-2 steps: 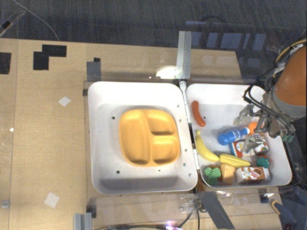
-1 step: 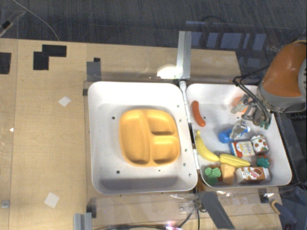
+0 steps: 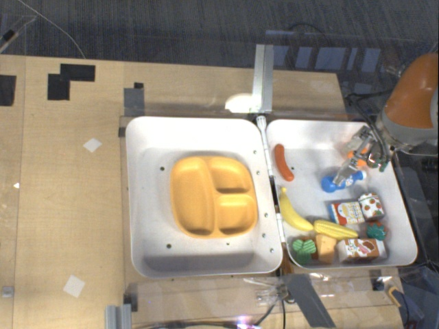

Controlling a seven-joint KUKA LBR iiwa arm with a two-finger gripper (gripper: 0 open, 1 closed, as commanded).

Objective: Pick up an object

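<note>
Reaching down, pincer (image 3: 357, 157) hung over blue toy (image 3: 337, 181) in right bin (image 3: 310, 137). Couldn't tell if pincer apart or together. Next: drop lower, squeeze toy, lift.

Right bin (image 3: 309, 132): its far-left floor lies open around the sausage (image 3: 284, 163). The near edge is crowded with banana (image 3: 293, 213), cartons (image 3: 355, 211) and corn (image 3: 335, 229), packed close.

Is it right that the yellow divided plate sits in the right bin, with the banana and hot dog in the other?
Not quite. The camera view shows the yellow divided plate in the left bin; the banana and hot dog lie in the right bin.
</note>
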